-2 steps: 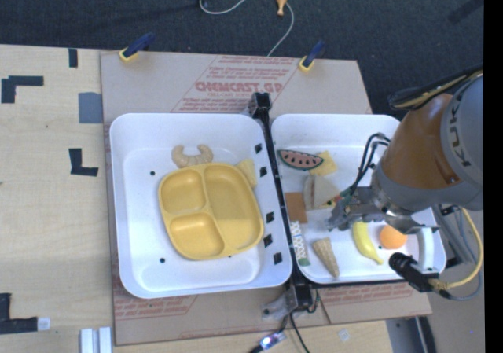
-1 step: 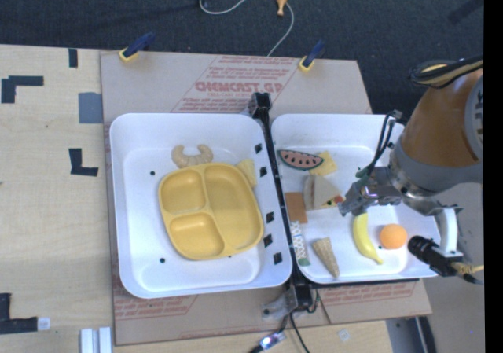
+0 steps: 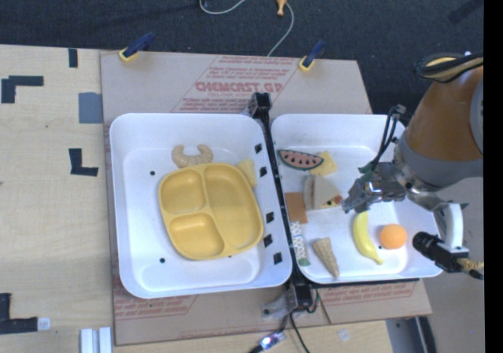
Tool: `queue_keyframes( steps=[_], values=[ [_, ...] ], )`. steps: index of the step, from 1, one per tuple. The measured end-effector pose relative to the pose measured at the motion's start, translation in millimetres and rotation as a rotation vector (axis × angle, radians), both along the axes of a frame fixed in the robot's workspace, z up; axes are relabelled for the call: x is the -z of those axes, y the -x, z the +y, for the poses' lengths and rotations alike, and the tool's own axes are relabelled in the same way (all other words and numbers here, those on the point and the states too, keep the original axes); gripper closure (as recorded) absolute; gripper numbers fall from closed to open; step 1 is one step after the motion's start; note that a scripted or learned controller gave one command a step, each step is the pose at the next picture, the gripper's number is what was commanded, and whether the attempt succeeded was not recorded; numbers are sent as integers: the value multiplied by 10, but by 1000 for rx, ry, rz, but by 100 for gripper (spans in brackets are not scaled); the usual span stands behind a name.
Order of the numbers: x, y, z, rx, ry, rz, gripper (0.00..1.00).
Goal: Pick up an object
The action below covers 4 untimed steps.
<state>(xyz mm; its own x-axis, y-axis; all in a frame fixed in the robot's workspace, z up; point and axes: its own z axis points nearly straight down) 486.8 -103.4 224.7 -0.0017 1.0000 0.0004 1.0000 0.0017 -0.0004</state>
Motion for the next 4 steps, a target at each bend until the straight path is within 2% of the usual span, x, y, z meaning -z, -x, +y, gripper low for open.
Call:
queue_keyframes(
  steps=[1,3,4],
  values=[
    [41,11,531,-4,0,2,100],
    [-34,-345,1567,-5,-1,0,100],
    [61,-191,1653,0,2,4,100]
  ],
)
